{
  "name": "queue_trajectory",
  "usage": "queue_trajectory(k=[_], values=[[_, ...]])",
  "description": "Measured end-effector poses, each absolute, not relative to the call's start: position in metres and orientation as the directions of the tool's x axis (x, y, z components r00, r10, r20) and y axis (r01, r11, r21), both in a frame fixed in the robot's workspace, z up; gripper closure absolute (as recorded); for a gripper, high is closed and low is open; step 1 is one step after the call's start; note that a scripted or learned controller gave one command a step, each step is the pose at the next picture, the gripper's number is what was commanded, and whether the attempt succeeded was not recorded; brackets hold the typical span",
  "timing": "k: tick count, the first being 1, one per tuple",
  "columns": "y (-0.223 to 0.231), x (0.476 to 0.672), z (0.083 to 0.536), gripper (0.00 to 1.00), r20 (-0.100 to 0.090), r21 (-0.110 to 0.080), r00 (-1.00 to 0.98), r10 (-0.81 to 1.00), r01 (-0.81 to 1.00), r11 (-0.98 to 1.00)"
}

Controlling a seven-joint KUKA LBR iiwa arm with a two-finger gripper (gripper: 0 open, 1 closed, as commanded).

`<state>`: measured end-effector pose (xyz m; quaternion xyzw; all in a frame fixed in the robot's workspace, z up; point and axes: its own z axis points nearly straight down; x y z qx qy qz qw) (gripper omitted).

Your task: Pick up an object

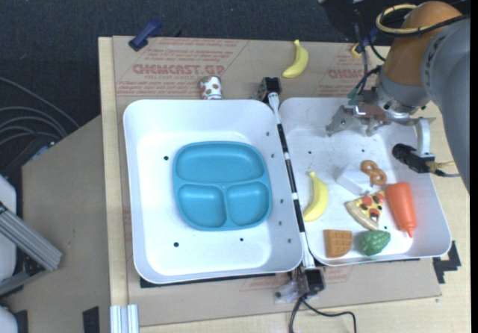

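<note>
Camera view. Left white bin (142,175): one blue three-compartment plastic tray (222,184), centred. Right white bin (314,119): yellow toy banana (317,197) near the dividing wall; brown pretzel (373,172), pizza slice (367,208), orange carrot (402,206), tan waffle square (337,243), green broccoli piece (374,242), clustered at the near right. Gripper (349,119): over the bin's far end, well apart from every item; whether the jaws are wide or narrow cannot be told. Step judged: approach, nothing held. Next move calls for travel toward the cluster and descent on one item.
</note>
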<state>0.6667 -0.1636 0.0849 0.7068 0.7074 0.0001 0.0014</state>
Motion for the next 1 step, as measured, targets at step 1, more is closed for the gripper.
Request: queue_trajectory(k=[1], values=[[-0.1633, 0.6675, 0.0955, 1.00, -0.003, 0.005, -0.002, 1.000, 1.000, 0.002]])
